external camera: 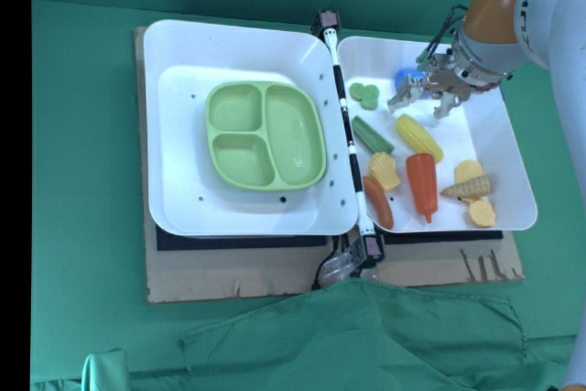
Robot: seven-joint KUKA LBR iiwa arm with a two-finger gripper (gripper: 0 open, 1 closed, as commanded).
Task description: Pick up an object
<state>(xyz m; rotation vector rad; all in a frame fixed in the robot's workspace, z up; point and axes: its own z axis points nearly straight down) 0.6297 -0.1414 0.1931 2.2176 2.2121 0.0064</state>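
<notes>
The tool (423, 98) hangs over the back of the right bin (513, 162), fingers spread, pinching nothing. Just behind it lies a blue piece (406, 75), partly hidden by it; a green clover-shaped piece (364, 93) sits to its left. Right beneath it an ear of corn (418, 137) lies slantwise, its long axis running from back-left to front-right. Beside the corn are a green pod (372, 135), a carrot (422, 184) pointing toward the front, a sausage (377, 201), a cone (468, 188) and yellow bits. The left bin (174, 179) holds a green divided plate (265, 135).
</notes>
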